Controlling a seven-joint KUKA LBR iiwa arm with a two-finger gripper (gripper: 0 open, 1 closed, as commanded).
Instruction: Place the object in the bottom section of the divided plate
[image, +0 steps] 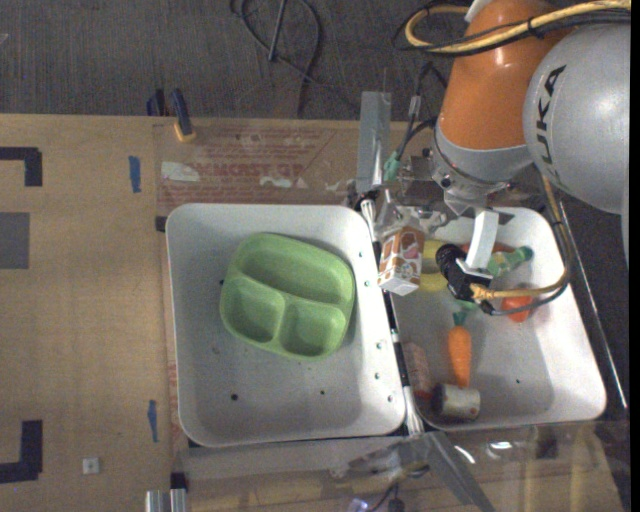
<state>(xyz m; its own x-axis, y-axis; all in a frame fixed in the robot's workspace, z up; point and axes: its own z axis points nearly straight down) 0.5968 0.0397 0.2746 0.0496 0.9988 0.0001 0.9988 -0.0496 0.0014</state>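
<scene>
Start at the green divided plate, your landmark: it sits in the left white bin, tilted a little, with one long section and two smaller ones, and you can see that all three hold nothing. So by my reading no part of the placing is done yet.

Move right of the plate, to the ridge where the two bins meet. There you find a small carton, white and brown, hanging tilted just beyond the plate's right edge. The gripper comes down onto the top of it, and the carton looks pinched between the fingers and lifted, though the contact itself is partly hidden by the wrist hardware. Treat the grasp as probable, not proven.

Further right of the plate, in the right white bin, lie the leftovers: a carrot, a small can below it, something yellow just behind the carton and some green and orange pieces under the arm's cabling.

What remains for you, I judge, is the whole carry leftward over the plate, then the release into its bottom section.
</scene>
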